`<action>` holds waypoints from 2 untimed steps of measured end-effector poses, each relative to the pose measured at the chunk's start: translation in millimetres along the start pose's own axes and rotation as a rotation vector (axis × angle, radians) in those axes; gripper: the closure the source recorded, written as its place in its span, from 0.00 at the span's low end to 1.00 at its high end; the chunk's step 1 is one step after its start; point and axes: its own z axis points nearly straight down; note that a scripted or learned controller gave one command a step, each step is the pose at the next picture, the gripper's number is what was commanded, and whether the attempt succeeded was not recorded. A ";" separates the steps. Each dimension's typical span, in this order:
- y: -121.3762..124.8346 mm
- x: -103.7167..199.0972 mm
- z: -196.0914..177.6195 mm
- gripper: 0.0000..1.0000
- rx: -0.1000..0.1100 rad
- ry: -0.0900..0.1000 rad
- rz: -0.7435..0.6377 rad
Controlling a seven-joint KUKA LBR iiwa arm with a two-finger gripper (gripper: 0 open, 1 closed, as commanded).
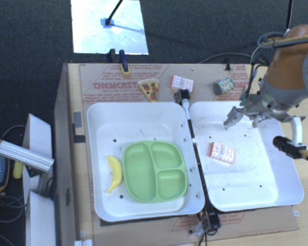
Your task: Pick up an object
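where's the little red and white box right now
The small red and white box lies in the right white bin, near its left wall, below the end effector.

A pale green three-compartment plastic plate (154, 171) and a yellow toy banana (114, 173) lie in a white shallow bin (101, 122). Below the grey metal gripper (245, 119) and its jaws lies a small white box with red-orange print (221, 153). Behind the jaws stands a green-and-white patterned can (224, 86). The tan cardboard-covered counter (112, 81) carries red lettering.
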 end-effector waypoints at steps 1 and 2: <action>16.3 19.7 105.8 0.00 0.002 0.000 -0.001; -16.7 -43.5 127.8 0.00 -0.014 0.000 0.001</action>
